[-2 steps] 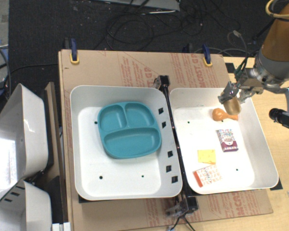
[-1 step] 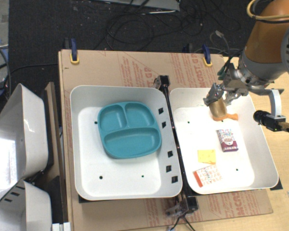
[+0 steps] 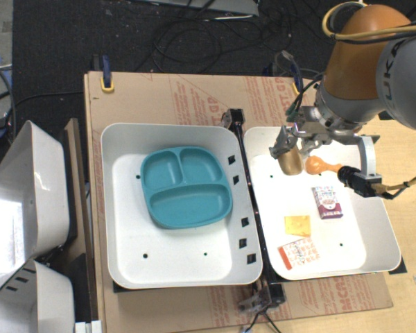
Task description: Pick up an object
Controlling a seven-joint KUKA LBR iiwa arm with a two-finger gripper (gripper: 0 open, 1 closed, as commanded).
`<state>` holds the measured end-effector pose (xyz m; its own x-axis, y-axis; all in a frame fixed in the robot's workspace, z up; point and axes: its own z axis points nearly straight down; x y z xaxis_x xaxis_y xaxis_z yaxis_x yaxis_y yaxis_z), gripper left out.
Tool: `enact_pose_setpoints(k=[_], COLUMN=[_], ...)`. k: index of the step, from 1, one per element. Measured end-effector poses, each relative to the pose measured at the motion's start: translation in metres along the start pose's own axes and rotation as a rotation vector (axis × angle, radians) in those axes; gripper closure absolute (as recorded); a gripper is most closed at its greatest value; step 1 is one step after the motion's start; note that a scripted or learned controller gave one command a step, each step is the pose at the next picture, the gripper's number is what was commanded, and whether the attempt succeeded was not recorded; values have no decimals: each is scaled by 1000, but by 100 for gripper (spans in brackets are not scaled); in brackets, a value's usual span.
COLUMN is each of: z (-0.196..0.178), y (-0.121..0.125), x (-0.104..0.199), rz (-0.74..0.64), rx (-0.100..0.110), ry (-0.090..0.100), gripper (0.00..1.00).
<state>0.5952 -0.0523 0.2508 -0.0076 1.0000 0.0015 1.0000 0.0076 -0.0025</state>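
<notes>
On the bench, brown board under everything, two white bins sit side by side. The left bin carries a teal divided plate, lying flat in its upper middle, three compartments showing. The right bin is where the action is: the grey arm with its orange band swings in from the right and hangs over the bin's upper left part.

And the gripper is down low there, with a tan, rounded object right at its tip. Whether the tool is spread or pinched, and whether it truly has that tan piece, cannot be told; the wrist hardware covers the view.

Just beside it, an orange pear-shaped toy lies on the bin floor, touching or nearly touching a black part of the arm's fittings. Lower down, well apart from the gripper, a small purple-and-white packet, then a yellow square, then a red-and-white packet near the bottom edge. Print on the packets is too small to read.
</notes>
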Motion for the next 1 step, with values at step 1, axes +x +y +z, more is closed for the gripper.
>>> enact_pose_setpoints(k=[1], z=[-4], y=[-19], x=[53], rz=[0], rx=[0], ry=[0], gripper=[100])
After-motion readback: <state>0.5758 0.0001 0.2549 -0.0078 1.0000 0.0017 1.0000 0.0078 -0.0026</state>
